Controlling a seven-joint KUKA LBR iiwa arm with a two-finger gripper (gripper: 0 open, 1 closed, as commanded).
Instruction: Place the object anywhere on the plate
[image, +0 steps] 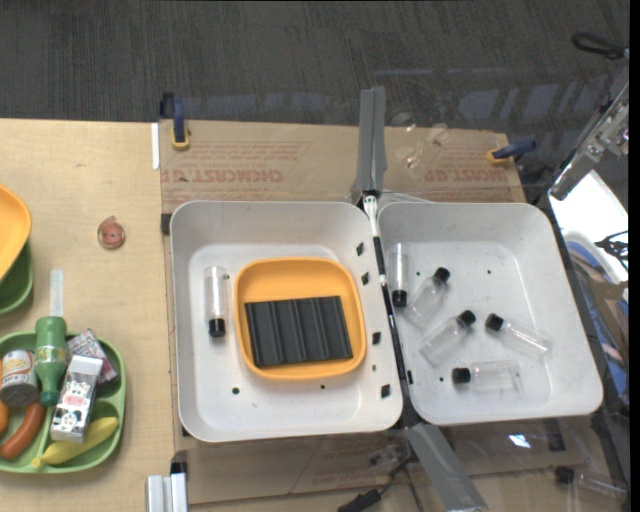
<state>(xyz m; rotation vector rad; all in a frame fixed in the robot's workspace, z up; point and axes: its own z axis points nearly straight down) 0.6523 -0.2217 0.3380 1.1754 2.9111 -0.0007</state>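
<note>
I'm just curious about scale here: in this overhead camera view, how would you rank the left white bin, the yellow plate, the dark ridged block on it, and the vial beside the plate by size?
Largest to smallest:
1. left white bin
2. yellow plate
3. dark ridged block
4. vial

Bins (200, 400): we see 2, smooth white plastic, slightly glossy.
Plate (298, 275): we see smooth orange plastic holding a matt dark ribbed insert (300, 331).
Vials (216, 298): we see clear plastic, black caps.
Bench (80, 180): we see matt pale wood.
</note>
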